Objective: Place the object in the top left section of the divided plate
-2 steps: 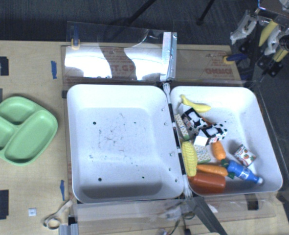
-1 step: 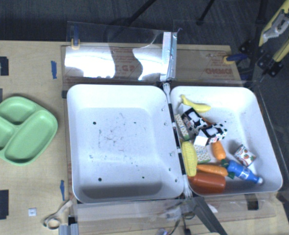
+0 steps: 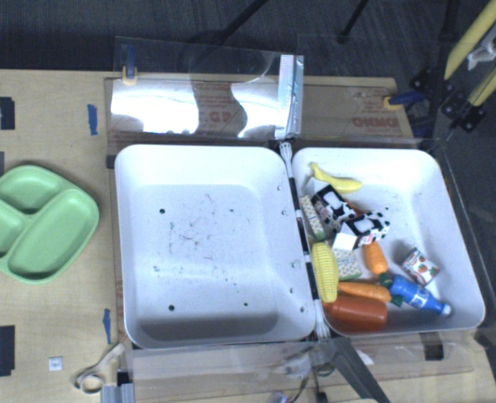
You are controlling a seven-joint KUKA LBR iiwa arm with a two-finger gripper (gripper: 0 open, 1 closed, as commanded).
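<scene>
Two white bins (image 3: 206,170) sit low in the frame on a tan bench (image 3: 46,116). At left rests a green divided plate (image 3: 34,222). Dark carpet (image 3: 80,15) spans the top.

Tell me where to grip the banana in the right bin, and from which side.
Probably across the middle of the banana, coming straight down from above. It lies flat near the back wall of the right bin, its far side free, while the toys crowd its near side.

Grey strut (image 3: 357,380) slanting off bottom edge, below the bins: cannot tell whether arm part or stand. Yellow bar (image 3: 478,19) with black fittings angled across top right corner, off the table: likewise cannot tell. No orange band seen on either.
</scene>
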